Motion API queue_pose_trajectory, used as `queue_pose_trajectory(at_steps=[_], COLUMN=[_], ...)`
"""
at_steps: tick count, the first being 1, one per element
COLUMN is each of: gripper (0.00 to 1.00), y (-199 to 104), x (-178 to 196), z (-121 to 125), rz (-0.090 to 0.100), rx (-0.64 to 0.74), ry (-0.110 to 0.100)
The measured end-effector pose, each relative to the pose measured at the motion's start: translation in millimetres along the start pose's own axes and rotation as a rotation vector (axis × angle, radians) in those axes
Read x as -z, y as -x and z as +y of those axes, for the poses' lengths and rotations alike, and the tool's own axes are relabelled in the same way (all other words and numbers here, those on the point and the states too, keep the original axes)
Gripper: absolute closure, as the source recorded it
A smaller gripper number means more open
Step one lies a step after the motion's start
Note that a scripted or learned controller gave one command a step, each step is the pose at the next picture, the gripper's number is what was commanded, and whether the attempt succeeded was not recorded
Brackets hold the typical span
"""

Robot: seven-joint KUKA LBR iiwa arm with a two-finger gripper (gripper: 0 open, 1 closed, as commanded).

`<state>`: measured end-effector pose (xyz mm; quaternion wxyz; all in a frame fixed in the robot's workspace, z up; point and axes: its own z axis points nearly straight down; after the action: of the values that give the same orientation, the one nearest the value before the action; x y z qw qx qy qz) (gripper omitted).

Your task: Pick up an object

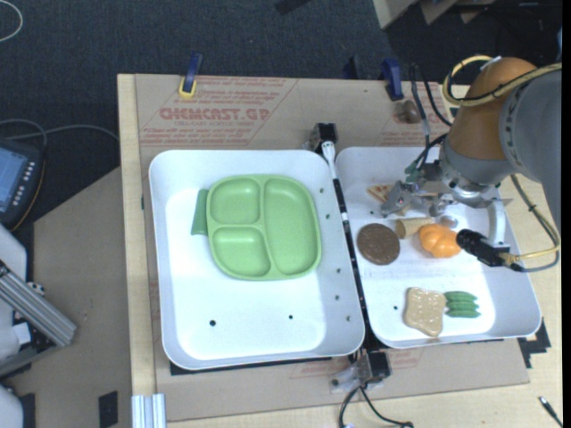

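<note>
the gripper [419, 196] hangs low in the right bin [508, 321]; i cannot tell how its fingers stand. just below lie a brown round cookie [378, 243] and an orange fruit [438, 241], with open floor nearer the front wall. the bench board [223, 105] reads "chemcast".

Gripper [417, 196] low in right bin [508, 315], near its back. Fingers' state unclear. Tan scrap [381, 192] just left of it. Brown disc [378, 243] below-left, orange fruit [439, 241] just below-right. Cracker [425, 311] and green pods [461, 304] well below. Green tray [264, 226] far left, in left bin [178, 310].
</note>
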<state>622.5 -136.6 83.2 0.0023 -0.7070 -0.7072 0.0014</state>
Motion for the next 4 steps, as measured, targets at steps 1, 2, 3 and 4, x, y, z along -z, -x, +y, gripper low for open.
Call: queue_pose_trajectory(at_steps=[1,2,3,4], gripper=[1.0,1.0,1.0,1.0], y=[0,-10,-9,-9], x=[13,66,109,145], z=[1,5,6,7], rz=[-0.001,-0.003,-0.003,-0.003], rx=[0.0,0.001,0.001,0.001], ry=[0.005,0.012,0.012,0.012])
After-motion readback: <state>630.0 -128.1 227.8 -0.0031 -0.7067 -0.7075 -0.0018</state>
